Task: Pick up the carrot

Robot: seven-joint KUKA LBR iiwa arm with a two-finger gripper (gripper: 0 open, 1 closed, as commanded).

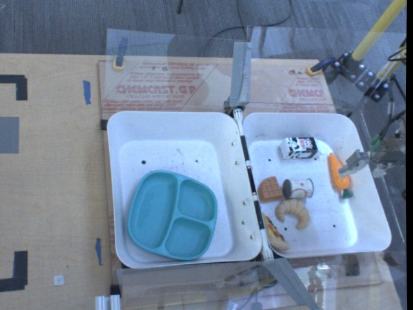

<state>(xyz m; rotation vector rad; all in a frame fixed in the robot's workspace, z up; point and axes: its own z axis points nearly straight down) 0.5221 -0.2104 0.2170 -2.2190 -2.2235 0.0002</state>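
Wooden bench [51, 192] before you, two white bins side by side. Left bin [171, 131] holds teal tray [172, 215]. Carrot [337, 174] lies at right bin's [371, 234] right wall; gripper [352, 168] touching it, grip unclear.

two bins [122, 131], one tray [172, 215], six food items [293, 213].

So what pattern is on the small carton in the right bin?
The small carton has black-and-white, cow-like patches, seen in the camera view.
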